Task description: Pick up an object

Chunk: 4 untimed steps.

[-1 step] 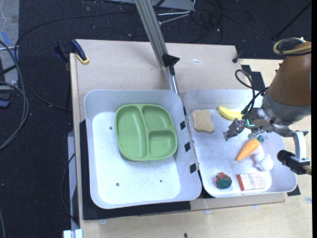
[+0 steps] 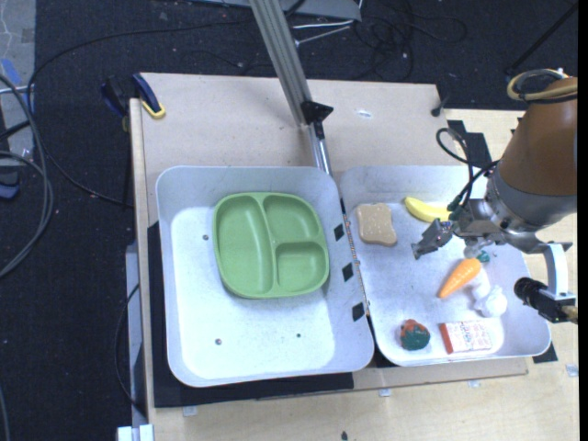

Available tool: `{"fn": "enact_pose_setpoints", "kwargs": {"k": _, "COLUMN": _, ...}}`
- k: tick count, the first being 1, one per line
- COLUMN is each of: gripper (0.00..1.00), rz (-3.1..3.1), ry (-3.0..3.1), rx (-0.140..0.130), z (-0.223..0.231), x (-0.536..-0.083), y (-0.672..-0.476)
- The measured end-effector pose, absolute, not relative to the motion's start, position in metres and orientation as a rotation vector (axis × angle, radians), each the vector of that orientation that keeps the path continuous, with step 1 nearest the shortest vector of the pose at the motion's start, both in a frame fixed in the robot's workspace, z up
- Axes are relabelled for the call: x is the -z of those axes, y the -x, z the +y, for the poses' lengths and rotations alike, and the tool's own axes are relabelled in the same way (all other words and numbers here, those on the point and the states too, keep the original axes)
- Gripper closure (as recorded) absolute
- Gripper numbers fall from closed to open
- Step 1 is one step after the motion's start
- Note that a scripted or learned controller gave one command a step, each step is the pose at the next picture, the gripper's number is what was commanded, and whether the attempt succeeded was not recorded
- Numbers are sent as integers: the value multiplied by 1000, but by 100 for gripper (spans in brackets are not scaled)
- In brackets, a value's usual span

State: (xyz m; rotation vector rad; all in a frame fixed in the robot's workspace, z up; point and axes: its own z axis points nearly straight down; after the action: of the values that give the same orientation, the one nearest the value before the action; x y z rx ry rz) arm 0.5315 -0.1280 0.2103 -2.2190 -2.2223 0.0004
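Observation:
My gripper [image 2: 454, 246] hangs over the right bin [image 2: 386, 182], its fingers spread and open with nothing between them. An orange carrot [image 2: 459, 277] lies just below it, apart from the fingers. A yellow banana [image 2: 421, 209] is just up and left of the gripper. A tan bread slice [image 2: 377, 224] lies further left. A red and green toy fruit [image 2: 414, 334], a red and white box [image 2: 470, 336] and a small white object [image 2: 488, 298] sit along the bin's near side.
The left bin [image 2: 184, 274] holds a green divided plate [image 2: 272, 244]. A metal pole [image 2: 287, 53] slants in from the top toward the gap between the bins. The arm's body [image 2: 542, 163] covers the right bin's far right corner.

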Motion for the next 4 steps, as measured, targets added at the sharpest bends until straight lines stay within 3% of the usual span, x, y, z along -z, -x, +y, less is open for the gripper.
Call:
{"fn": "enact_pose_setpoints", "kwargs": {"k": 1, "gripper": 0, "rz": -2217, "ry": 2219, "rx": -5, "z": -121, "x": -157, "y": -522}}
{"fn": "enact_pose_setpoints", "kwargs": {"k": 2, "gripper": 0, "rz": -2217, "ry": 2221, "rx": -5, "z": -129, "x": -102, "y": -527}}
{"fn": "enact_pose_setpoints", "kwargs": {"k": 3, "gripper": 0, "rz": -2220, "ry": 2224, "rx": 0, "z": -129, "x": -93, "y": -528}}
{"fn": "enact_pose_setpoints", "kwargs": {"k": 4, "gripper": 100, "rz": -2222, "ry": 2231, "rx": 3, "z": -130, "x": -105, "y": -529}}
